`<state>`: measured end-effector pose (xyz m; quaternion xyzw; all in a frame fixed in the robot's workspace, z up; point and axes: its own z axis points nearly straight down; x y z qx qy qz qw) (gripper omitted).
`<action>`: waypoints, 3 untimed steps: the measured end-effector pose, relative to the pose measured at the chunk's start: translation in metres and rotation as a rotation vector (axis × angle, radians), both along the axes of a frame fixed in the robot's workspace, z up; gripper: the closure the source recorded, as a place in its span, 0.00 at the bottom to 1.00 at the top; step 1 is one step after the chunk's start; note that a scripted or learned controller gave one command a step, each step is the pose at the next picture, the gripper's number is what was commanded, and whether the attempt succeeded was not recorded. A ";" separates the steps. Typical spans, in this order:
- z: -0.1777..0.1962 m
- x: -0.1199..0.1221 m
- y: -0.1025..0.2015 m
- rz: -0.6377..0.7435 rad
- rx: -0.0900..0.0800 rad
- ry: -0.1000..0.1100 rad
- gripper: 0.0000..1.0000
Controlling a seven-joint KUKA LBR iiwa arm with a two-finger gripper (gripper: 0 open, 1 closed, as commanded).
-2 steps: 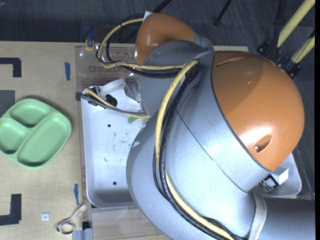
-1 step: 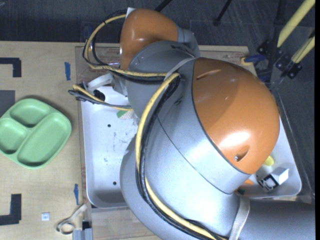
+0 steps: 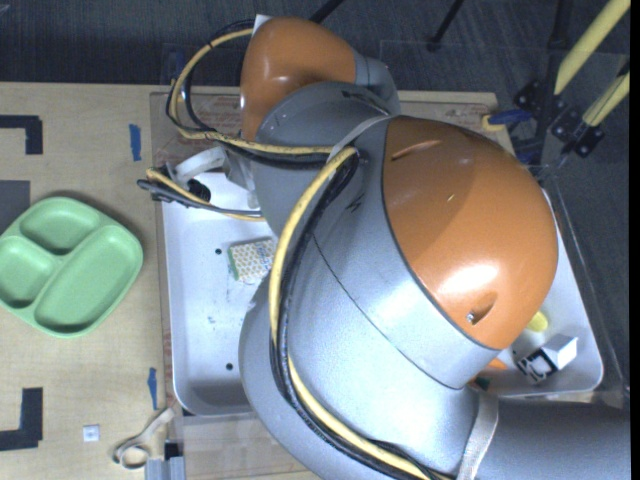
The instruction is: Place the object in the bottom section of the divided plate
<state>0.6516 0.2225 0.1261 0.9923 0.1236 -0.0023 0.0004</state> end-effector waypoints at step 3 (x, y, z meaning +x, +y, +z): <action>0.013 0.000 -0.004 -0.005 -0.002 0.010 1.00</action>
